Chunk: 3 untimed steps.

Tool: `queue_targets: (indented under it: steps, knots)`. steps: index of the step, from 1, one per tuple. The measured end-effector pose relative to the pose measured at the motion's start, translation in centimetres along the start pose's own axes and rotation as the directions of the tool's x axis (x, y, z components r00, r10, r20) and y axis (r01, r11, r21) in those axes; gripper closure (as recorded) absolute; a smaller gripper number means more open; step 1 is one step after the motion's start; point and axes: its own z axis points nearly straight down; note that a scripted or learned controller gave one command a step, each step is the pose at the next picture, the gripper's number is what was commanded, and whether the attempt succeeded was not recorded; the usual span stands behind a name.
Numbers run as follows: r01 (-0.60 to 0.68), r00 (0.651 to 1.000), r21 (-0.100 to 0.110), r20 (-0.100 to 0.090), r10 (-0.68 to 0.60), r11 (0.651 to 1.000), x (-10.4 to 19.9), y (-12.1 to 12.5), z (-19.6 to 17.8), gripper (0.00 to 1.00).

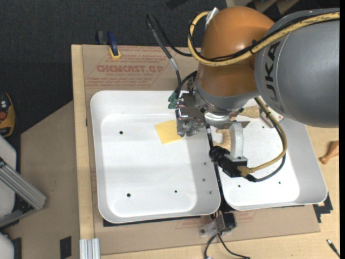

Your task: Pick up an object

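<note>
Yellow, flat square piece (168,132) lies in the left bin (108,144) near its far right corner, just left of your claw (188,124), whose opening you cannot tell from this view.

Bench (86,144) w/ two white bins (140,204)

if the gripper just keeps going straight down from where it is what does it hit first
Most likely the yellow flat piece in the left bin: the gripper hangs at its right edge. Depth is unclear, so it may meet the bin floor beside it instead.
</note>
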Motion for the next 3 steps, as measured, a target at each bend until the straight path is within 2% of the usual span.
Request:
queue_targets:
  steps: [1,2,3]
  knots:
    - [-0.002,1.000,-0.022,-0.004,0.002,1.000,1.1,-1.7,-8.4,1.00]
    - [0.000,1.000,-0.002,0.001,0.000,1.000,6.7,-2.2,0.1,1.00]
    - [-0.008,1.000,-0.020,-0.003,0.008,1.000,2.8,-4.8,-7.1,1.00]
